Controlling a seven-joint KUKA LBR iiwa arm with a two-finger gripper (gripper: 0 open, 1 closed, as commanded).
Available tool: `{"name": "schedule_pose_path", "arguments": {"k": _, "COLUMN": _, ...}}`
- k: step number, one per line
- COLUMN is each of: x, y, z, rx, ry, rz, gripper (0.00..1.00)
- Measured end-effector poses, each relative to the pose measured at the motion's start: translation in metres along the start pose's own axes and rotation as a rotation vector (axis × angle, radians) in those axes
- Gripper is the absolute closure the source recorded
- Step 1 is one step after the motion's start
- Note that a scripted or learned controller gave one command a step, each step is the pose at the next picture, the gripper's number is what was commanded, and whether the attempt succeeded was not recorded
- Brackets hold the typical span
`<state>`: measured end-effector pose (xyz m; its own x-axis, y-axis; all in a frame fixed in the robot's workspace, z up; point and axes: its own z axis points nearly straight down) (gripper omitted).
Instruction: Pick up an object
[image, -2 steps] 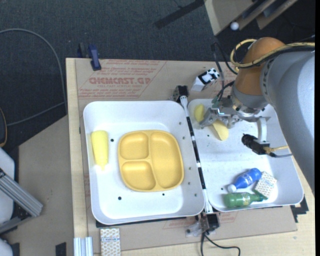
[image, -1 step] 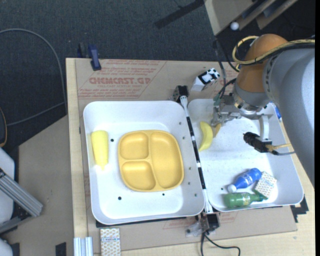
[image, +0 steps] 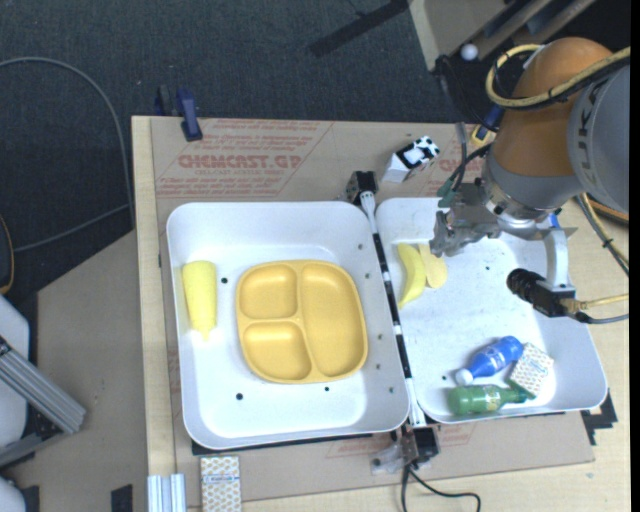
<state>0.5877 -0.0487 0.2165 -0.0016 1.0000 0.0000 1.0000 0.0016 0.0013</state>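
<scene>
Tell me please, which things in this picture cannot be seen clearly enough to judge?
- Gripper: in the camera view it hangs over the right bin beside the banana, but the wrist above hides its tips, so contact is unclear.
- Blue bottle and green bottle: labels too small to read.
- Packet: print too small to identify.
- Arm's upper part: cut off by the top right edge.

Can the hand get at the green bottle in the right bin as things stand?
Probably yes. The green bottle lies open from above near the bin's front edge, though the blue bottle and a packet crowd it. The hand hangs over the banana.
</scene>
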Motion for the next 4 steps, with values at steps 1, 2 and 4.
{"name": "schedule_pose_path", "arguments": {"k": 1, "x": 0.0, "y": 0.0, "z": 0.001, "rx": 0.002, "ry": 0.0, "rz": 0.0, "gripper": 0.0}}
{"name": "schedule_pose_path", "arguments": {"k": 2, "x": -0.046, "y": 0.018, "z": 0.089, "rx": 0.005, "ry": 0.0, "rz": 0.003, "gripper": 0.0}}
{"name": "schedule_pose_path", "arguments": {"k": 4, "x": -0.047, "y": 0.025, "z": 0.122, "rx": 0.002, "ry": 0.0, "rz": 0.001, "gripper": 1.0}}
